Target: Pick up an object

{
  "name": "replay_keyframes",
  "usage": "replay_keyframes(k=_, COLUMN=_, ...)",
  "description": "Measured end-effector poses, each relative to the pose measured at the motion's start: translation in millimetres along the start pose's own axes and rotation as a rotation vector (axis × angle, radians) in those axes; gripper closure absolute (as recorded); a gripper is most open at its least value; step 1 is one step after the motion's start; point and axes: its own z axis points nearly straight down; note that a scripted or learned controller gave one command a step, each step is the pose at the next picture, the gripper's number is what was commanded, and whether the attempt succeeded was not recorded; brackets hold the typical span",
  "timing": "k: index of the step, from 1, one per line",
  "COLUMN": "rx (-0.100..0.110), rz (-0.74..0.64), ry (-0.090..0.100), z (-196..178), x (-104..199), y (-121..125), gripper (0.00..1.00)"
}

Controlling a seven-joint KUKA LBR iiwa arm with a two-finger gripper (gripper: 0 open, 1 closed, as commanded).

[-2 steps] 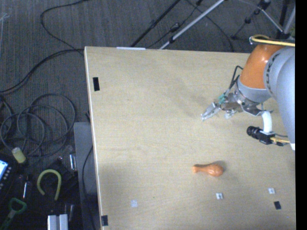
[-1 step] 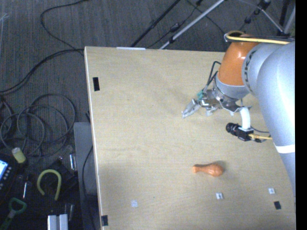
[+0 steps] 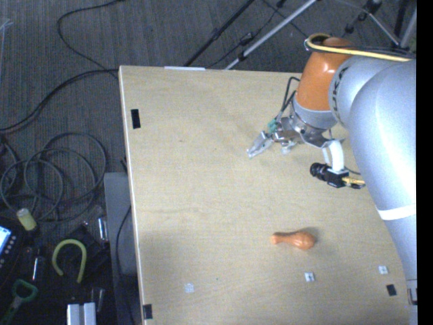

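Smooth orange pear-shaped obj (image 3: pixel 295 240) on matte tan board (image 3: pixel 203 202).

A tan tabletop (image 3: pixel 203 181) carries a small black marker (image 3: pixel 135 118) near its far left corner. Beyond it, on grey carpet (image 3: pixel 61 59), black cables (image 3: pixel 51 171) lie coiled, with a green U-shaped piece (image 3: pixel 70 256) nearby. Metal stand legs (image 3: pixel 284 19) cross the top.

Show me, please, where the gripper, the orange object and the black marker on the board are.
gripper (image 3: pixel 256 150): camera view, at the tips of its fingers.
orange object (image 3: pixel 295 240): camera view, on its thicker body.
black marker (image 3: pixel 136 118): camera view, on its middle, near the board's far left edge.
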Motion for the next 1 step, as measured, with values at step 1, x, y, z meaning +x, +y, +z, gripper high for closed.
replay_keyframes(k=1, rx=0.001, rz=-0.108, ry=0.000, z=0.1, x=17.5, y=2.8, gripper=0.00)
